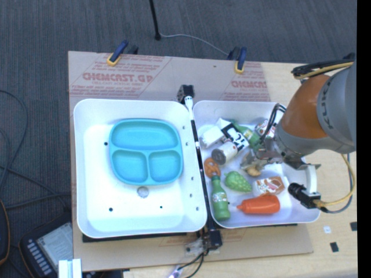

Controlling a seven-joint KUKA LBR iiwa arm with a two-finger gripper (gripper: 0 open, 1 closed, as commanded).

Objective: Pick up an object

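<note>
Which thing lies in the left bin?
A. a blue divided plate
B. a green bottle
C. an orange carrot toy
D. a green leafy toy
A: the blue divided plate rests in the left bin, while the green bottle lies in the right bin.

Grey arm w/ orange band reaches in from the right — wrist bent down, gripper low, approx. mid-height in frame — finger state unclear.
</note>
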